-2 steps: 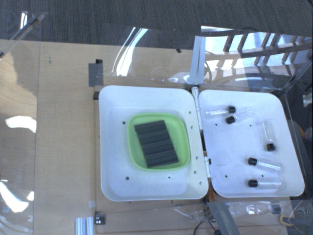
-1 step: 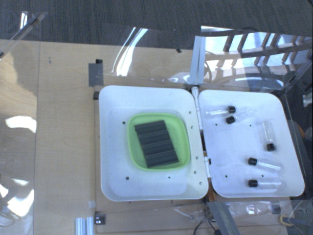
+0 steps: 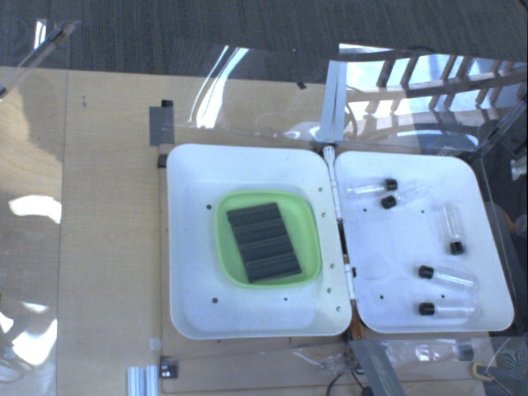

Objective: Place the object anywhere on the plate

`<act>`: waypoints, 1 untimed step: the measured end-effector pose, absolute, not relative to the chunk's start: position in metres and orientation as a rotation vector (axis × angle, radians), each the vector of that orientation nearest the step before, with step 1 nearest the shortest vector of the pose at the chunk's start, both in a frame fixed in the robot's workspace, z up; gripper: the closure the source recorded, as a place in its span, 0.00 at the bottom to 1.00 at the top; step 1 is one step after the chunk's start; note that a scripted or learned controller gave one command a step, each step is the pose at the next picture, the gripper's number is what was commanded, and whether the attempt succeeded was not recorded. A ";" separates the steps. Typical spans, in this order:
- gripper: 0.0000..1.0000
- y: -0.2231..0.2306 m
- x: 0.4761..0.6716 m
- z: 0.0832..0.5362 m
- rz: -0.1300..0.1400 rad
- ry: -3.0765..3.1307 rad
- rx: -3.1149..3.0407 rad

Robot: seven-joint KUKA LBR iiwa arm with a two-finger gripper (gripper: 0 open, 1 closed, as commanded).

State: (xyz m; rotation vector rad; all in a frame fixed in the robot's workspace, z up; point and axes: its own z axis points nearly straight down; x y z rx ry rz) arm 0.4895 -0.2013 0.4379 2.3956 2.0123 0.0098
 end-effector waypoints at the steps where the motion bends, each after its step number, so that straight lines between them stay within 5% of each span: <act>1: 0.00 -0.201 0.489 0.438 0.010 2.012 2.396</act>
